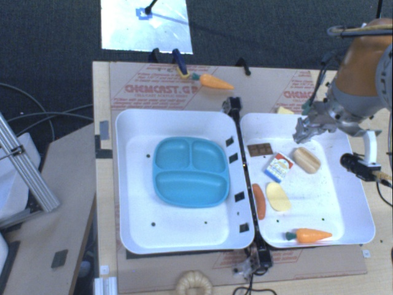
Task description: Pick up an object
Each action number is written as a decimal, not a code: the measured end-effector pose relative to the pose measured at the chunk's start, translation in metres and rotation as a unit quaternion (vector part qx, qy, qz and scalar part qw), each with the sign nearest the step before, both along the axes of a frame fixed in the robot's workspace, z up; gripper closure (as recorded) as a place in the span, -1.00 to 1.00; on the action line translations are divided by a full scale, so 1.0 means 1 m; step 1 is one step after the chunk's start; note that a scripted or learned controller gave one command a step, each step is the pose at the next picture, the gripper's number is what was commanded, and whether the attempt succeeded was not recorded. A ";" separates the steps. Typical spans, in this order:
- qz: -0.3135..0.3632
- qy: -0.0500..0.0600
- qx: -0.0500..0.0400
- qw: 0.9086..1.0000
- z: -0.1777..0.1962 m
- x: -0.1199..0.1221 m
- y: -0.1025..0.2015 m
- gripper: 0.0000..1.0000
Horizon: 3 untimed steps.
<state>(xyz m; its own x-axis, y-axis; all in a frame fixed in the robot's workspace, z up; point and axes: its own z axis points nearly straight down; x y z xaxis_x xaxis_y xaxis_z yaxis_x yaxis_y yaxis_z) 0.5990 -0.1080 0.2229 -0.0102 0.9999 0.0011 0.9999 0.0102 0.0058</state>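
Dark carpet surrounds a cardboard-covered bench [159, 91] on which two shallow white bins are set side by side. Within the left bin [132, 165] a light-blue divided plastic plate [190, 171] is seen at the centre. Within the right bin [350, 211] a brown chocolate-bar piece [260, 149], a small red, white and blue carton [279, 167], a tan bread roll [306, 160], a yellow chip-shaped slice [277, 197] and a red sausage [259, 201] are gathered near its left side, and an orange toy carrot [309, 234] lies at its front edge. A second orange carrot [212, 82] rests on the bench behind the bins. The grey two-finger gripper [305, 132] is held over the right bin's rear part, just behind the roll; nothing is gripped, and whether it is apart or together cannot be told. The approach step is judged to be in hand; a descent onto one item is called for next.
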 end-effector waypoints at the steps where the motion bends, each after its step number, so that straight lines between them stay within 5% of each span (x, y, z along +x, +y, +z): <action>1: -0.001 0.000 -0.001 1.000 0.010 0.045 0.018 1.00; 2: -0.002 0.001 -0.001 1.000 0.001 0.073 0.025 1.00; 3: -0.002 0.002 -0.001 1.000 -0.008 0.065 0.037 1.00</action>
